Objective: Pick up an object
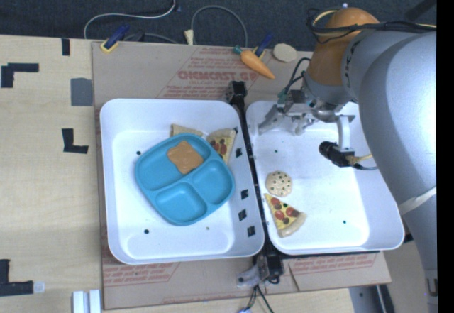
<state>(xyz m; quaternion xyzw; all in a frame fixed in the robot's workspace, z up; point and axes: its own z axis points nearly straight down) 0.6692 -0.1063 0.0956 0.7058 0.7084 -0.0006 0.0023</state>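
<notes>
Over right bin (383, 230) far end: gripper (287, 120) fingers spread, holding nothing; cookie (279, 182) nearby.

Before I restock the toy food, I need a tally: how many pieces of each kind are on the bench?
Pizza slices: 2
Cookie: 1
Toast on the blue tray: 1
Carrot behind the bins: 1
Total: 5

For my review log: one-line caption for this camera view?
Arm's hand hovers over right bin, above cookie and pizza slice.
</notes>
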